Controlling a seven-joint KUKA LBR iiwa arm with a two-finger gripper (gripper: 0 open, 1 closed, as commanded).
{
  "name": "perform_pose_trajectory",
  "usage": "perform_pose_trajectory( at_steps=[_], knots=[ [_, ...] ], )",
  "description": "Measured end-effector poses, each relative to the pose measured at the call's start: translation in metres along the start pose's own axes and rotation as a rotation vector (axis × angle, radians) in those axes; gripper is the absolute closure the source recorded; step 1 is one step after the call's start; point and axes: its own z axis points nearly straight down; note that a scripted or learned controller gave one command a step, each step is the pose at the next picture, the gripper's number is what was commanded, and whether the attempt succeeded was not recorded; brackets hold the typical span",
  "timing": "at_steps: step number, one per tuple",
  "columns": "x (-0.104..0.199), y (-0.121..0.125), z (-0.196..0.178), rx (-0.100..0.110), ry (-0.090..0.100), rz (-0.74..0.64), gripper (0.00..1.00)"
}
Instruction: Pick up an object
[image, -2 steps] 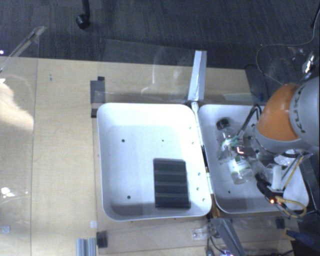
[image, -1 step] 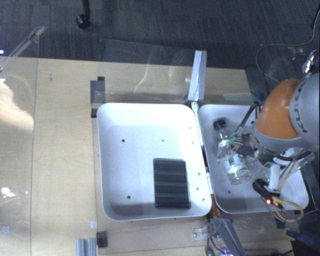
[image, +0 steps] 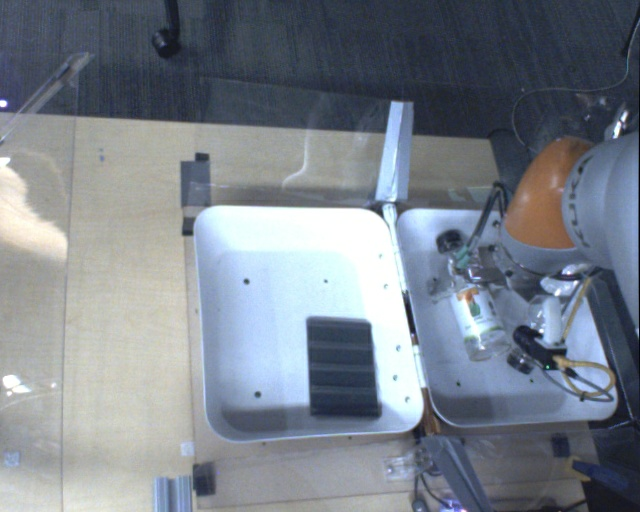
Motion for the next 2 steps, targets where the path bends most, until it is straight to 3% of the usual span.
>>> perform_pose_trajectory(
  at_steps=[1,2],
  knots=[
    [0.001,0.002,-0.011,-0.004,0.001,-0.001,1.0],
    [0.061,0.047,-0.095,0.013,0.003,-0.058,1.0]
  ],
)
